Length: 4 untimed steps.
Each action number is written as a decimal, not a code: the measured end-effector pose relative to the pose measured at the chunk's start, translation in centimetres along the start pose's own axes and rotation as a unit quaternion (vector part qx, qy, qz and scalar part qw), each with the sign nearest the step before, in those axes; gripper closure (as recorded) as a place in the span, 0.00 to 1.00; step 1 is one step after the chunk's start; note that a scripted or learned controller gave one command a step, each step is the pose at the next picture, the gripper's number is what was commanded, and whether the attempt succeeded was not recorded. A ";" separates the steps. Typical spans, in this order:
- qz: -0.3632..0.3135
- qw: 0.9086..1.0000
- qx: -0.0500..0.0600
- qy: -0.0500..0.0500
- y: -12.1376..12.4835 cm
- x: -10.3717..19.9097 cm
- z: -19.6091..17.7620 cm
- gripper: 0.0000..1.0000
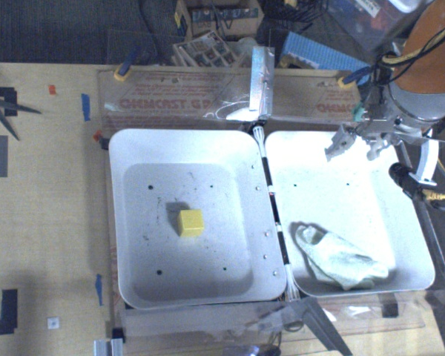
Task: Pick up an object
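Step in hand: the approach, as I judge it; nothing is grasped yet.
Gripper (354, 143): hangs over the far edge of the right bin (408, 221), fingers apart with nothing between them.
Left bin (133, 154): holds one small yellow block (191, 222), lying alone near the middle of the floor, well apart from the walls.
Right bin contents: a crumpled white cloth (341, 258) with a pale green tinge, lying toward the near edge.
Nearest target: the cloth, in the bin the arm already overhangs.
Doing it well: come straight down over the cloth's thickest fold, close on a raised ridge and not on a flat hem.
Alternative: the block offers firm flat sides but needs a reach across the divider.
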State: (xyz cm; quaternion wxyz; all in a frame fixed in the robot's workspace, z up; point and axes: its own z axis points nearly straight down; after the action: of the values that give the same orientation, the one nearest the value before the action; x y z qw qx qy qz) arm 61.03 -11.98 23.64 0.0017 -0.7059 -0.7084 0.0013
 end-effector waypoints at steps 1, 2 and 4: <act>-0.022 1.000 -0.002 -0.001 5.7 -9.3 9.2 0.00; -0.024 1.000 -0.003 -0.002 5.9 -9.3 8.3 1.00; 0.021 1.000 -0.003 -0.002 6.0 -8.8 0.1 1.00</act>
State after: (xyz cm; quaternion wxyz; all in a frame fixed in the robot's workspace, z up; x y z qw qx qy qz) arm 67.05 -20.74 23.55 -0.0015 -0.7209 -0.6931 0.0009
